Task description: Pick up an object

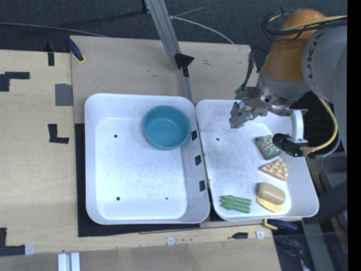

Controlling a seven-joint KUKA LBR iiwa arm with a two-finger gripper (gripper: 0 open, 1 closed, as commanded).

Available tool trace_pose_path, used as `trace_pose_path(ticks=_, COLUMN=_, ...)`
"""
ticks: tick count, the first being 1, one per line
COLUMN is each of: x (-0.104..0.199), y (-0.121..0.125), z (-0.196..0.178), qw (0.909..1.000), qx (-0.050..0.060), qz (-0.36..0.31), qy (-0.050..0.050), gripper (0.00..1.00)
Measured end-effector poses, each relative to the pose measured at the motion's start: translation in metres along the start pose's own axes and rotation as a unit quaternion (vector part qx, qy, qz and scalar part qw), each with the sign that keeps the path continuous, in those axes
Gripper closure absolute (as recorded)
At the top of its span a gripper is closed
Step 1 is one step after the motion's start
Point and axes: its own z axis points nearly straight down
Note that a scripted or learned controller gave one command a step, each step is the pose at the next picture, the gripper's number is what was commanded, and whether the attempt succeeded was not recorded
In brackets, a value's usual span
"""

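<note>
A green patterned packet (266, 146), a pizza slice (274, 169), a tan bread block (271, 196) and green beans (235, 203) lie along the right bin's (225, 151) right and front. The tool (241, 116) hangs above that bin's far part, holding nothing; its opening cannot be told.

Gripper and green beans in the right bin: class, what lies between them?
Nothing but bare speckled bin floor. In the camera view the gripper hangs over the right bin's upper part, and the green beans lie near its lower edge.
</note>
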Motion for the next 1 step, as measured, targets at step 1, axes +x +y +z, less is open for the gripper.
trace_pose_path(ticks=1, x=0.0519, y=0.0025, z=0.0052, qw=1.0000, qx=0.001, qz=0.000, qy=0.000, gripper=1.00)
